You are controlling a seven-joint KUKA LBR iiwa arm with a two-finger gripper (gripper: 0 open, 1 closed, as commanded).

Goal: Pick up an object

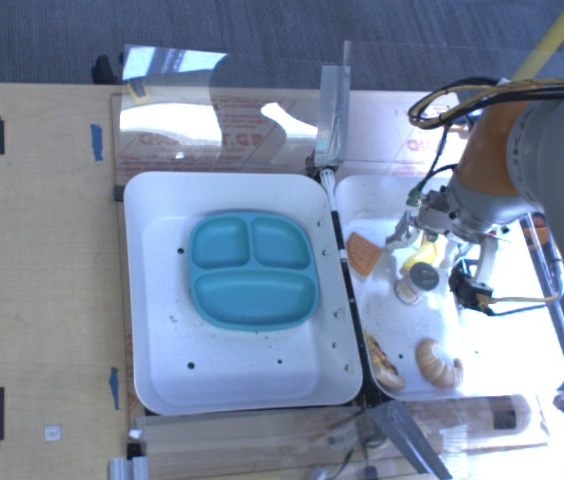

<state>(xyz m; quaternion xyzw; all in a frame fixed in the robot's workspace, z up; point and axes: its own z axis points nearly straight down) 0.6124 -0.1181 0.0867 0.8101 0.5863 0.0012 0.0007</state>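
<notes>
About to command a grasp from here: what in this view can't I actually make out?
- gripper: the wrist above covers its tip in the camera view, so the state of the jaws and any contact are unreadable.
- yellow object: sits under the gripper, partly hidden; its shape is unclear.
- item at the right bin's near-left corner: small and partly overlapped by the bin divider.
- right bin: glare washes out its floor.

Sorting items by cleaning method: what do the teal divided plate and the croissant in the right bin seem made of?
Teal divided plate: probably moulded plastic or silicone, matte, uniform colour with soft rounded compartment ridges. Croissant: likely a plastic toy food, slightly glossy tan ridged surface; real pastry can't be ruled out.
</notes>
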